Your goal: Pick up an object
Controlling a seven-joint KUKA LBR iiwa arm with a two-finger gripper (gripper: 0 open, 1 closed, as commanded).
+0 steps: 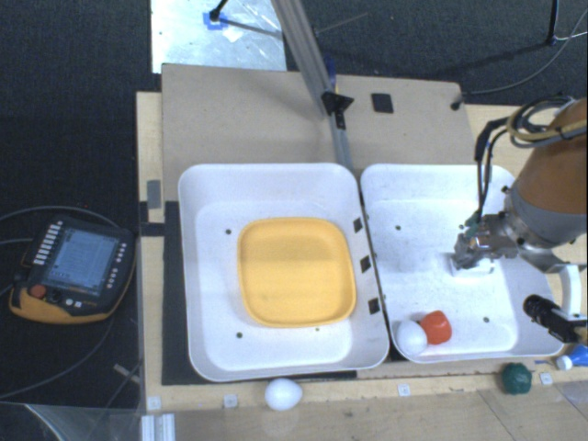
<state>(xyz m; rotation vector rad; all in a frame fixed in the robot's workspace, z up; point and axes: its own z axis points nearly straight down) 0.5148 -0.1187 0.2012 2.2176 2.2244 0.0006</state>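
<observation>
A yellow square plate [297,271] lies in the left bin [207,237]. In the right bin [404,200], a white ball [411,337] and a small red-orange object [435,328] rest together at the near left corner. My gripper [468,255] hangs low over the right bin's middle right, well above and to the right of those two objects. Nothing shows between its fingers.
A white egg-shaped object [283,393] lies on the bench in front of the left bin. A dark green ball [516,378] sits on the bench at the near right. A teach pendant [72,266] rests on the floor at left. A slanted metal pole [308,44] rises behind the bins.
</observation>
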